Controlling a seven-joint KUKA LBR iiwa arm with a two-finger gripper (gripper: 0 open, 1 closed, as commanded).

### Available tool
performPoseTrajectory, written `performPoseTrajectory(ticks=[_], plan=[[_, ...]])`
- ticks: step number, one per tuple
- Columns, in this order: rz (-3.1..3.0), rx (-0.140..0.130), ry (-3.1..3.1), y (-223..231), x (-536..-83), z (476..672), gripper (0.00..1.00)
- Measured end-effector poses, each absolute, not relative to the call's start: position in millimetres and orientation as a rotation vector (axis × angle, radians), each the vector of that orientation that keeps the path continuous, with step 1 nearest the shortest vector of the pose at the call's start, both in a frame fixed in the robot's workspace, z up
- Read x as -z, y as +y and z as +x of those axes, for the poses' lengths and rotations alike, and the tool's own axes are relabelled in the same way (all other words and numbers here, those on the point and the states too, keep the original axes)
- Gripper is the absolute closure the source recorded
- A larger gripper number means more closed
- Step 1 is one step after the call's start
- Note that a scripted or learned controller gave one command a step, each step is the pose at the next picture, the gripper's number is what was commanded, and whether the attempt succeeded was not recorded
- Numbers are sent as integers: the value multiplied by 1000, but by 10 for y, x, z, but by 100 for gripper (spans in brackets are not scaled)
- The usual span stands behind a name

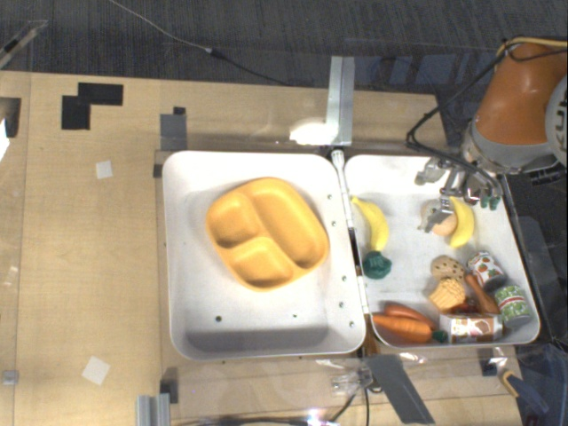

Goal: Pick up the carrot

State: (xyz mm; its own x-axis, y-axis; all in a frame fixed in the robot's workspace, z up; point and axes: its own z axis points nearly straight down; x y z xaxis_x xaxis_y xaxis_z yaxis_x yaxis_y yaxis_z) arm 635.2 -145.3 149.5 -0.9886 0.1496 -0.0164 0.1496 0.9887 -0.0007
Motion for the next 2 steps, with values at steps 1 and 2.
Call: performPoseTrajectory(ticks=[1, 2], plan=[[78, 1, 3126, -1065, -895, 5905, 0], [-51, 0, 3128, -974, -882, 6496, 0]])
